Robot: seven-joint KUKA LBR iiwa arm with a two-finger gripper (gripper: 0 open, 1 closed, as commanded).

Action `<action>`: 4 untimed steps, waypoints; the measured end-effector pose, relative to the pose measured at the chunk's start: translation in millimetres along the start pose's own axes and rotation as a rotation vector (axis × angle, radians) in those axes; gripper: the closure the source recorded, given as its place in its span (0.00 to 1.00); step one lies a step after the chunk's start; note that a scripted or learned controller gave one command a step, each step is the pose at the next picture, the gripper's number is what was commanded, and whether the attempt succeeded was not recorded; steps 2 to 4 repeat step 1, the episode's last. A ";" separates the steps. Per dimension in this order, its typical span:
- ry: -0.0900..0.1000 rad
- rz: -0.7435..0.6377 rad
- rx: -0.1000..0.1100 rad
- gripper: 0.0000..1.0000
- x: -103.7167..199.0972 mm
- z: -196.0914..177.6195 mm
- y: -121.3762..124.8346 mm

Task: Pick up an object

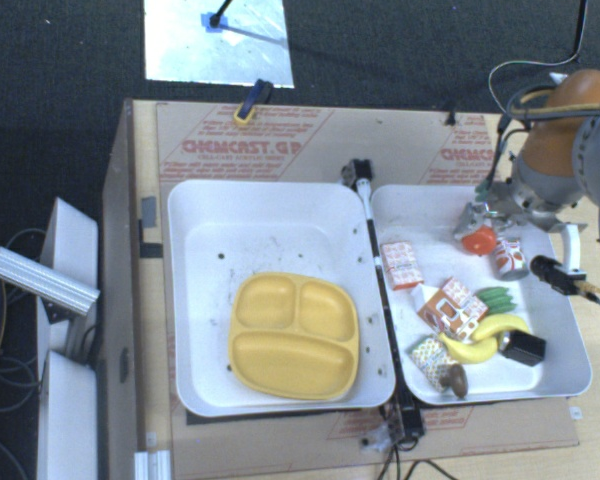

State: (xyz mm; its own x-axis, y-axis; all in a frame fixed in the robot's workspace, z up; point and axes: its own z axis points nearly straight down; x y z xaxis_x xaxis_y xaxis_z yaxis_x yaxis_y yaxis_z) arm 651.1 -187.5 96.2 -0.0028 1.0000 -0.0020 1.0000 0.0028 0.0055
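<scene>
A tray [295,336] lies in the left bin [195,218].

Left bin [195,218]: open floor above yellow tray [294,335]. Right bin [577,368] beside tray: crowded, little passage between items.

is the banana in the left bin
No, the banana lies in the right bin; the left bin holds a yellow tray.

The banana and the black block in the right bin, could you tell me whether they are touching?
Touching. The camera view shows the banana with its right end lying against the black block, no white bin floor between them.
</scene>
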 end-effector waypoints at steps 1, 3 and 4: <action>0.002 -0.003 0.001 1.00 61.3 -47.3 -4.1; 0.002 -0.003 0.001 1.00 61.3 -47.3 -4.1; 0.002 -0.003 0.001 1.00 61.3 -47.3 -4.1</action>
